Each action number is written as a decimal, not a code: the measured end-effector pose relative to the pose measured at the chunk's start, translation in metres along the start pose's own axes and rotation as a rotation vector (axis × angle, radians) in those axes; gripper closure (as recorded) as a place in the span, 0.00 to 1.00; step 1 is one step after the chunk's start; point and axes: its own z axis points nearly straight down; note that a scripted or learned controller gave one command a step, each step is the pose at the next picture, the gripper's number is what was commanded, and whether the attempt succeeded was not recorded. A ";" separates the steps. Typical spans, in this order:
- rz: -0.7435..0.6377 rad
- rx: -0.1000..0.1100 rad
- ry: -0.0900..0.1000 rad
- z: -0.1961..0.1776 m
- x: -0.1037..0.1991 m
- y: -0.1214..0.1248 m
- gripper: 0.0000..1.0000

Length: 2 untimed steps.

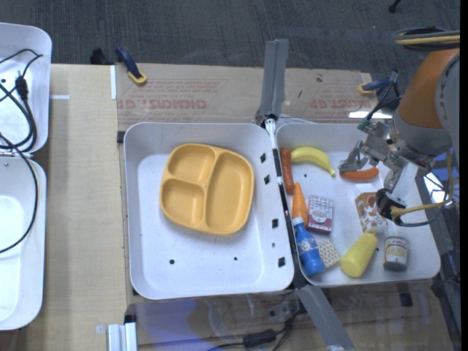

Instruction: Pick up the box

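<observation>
Gripper (363,159) above right bin (431,265), over orange sausage (360,172); finger state impossible to tell. Small red-and-white box (320,214) lying apart, beside blue bottle (306,241).

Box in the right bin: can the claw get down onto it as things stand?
Probably yes. The box lies flat with bare bin floor above it and to its right. The bottle lies close on its left, so a grasp from that side looks tight. The claw hovers nearby.

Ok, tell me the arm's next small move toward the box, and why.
Probably shift the claw left and toward the bin's near side, over the box. The claw hangs by the orange sausage near the right bin's far side, while the box lies free mid-bin.
</observation>
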 end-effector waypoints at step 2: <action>0.147 0.002 0.000 0.014 0.024 -0.010 0.00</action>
